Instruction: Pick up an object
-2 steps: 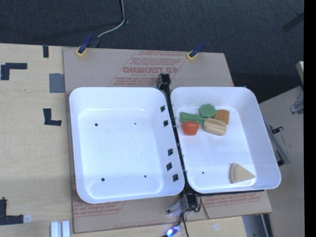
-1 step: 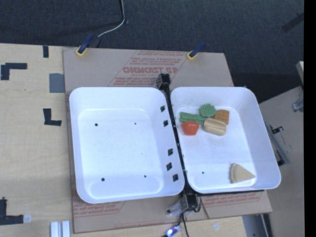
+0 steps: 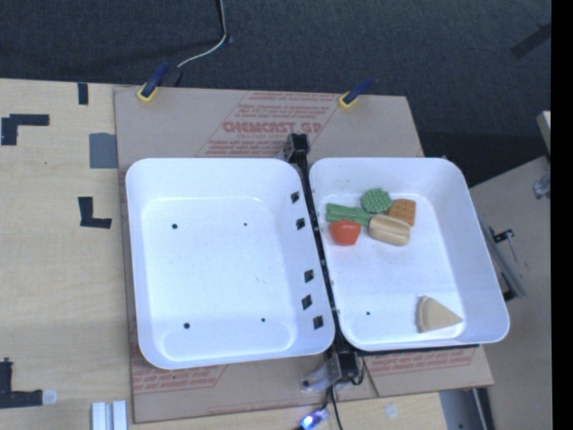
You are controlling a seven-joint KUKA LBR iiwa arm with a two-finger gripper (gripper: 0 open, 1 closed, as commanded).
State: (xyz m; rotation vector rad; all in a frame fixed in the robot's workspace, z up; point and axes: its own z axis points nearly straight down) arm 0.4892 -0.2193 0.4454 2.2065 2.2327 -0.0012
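The pickable toy foods are all lying in the right bin (image 3: 481, 249), the one on the side the arm reaches in from. A tan wedge (image 3: 437, 314) is sitting alone near that bin's front corner, well apart from the rest. A red tomato (image 3: 346, 232), a tan bread roll (image 3: 389, 229), an orange piece (image 3: 404, 210) and a green vegetable (image 3: 376, 201) are crowding together toward the far wall beside the left bin (image 3: 143, 240). Judging from this, the wedge is probably lying nearest the incoming claw and offering the freest approach, with its long axis running roughly left to right; whether the claw is apart or together I cannot tell.

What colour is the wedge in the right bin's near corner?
Tan, seen in the camera view: the wedge.
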